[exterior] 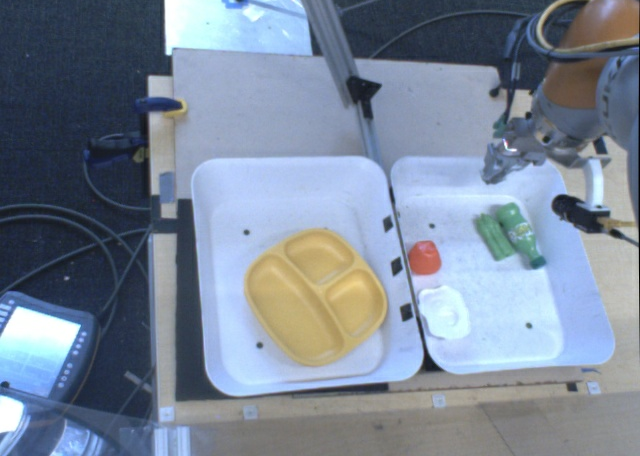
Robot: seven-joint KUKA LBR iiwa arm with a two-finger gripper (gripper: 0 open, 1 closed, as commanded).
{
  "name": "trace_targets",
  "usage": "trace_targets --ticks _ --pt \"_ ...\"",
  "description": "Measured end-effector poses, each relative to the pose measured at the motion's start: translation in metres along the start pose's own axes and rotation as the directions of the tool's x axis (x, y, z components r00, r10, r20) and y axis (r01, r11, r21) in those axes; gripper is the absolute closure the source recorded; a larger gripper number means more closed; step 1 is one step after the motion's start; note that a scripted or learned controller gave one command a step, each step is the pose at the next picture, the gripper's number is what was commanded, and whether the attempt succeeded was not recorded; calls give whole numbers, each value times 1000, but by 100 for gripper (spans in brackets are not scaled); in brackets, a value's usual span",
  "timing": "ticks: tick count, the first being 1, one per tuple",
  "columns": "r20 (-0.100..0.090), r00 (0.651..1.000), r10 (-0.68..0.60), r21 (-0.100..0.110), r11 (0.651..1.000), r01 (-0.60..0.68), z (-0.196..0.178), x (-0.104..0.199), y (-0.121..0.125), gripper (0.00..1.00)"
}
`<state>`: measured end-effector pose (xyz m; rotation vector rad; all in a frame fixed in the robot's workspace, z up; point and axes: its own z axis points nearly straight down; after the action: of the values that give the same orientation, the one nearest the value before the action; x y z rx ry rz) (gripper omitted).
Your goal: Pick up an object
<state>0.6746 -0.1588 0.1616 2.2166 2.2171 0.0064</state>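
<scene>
The counter [260, 104] is a pale, board-topped slab in the middle of the frame, standing on dark carpet [70, 34]. Two shallow white bins sit side by side on its lower half, their inner rims touching at centre. The left bin [225, 194] carries a yellow divided plate [316, 295] with three compartments, lying flat toward the bin's lower middle. The right bin [560, 334] holds four small things: a green bottle [522, 234] lying on its side at upper right, a green ridged block [492, 236] just beside it on the left, an orange-red cup [425, 258] near the bin's left rim, and a white lid-like piece [444, 312] below the cup.

The grey arm with its orange band [600, 29] comes in at the upper right, and the claw [497, 168] hangs over the top edge of the right bin, apart from the bottle and block below it. From here I cannot tell whether it is released or clenched.

A slanted metal pole [325, 19] crosses the top of the counter. Black cables [60, 234] loop over the carpet at left, a blue and yellow clamp [160, 105] grips the counter's left edge, and a handheld control pendant [40, 339] lies at lower left.
</scene>
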Motion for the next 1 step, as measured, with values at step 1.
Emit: trace_targets --ticks 1 --pt "0 1000 0 0 1000 0 -48 -5 -3 100"
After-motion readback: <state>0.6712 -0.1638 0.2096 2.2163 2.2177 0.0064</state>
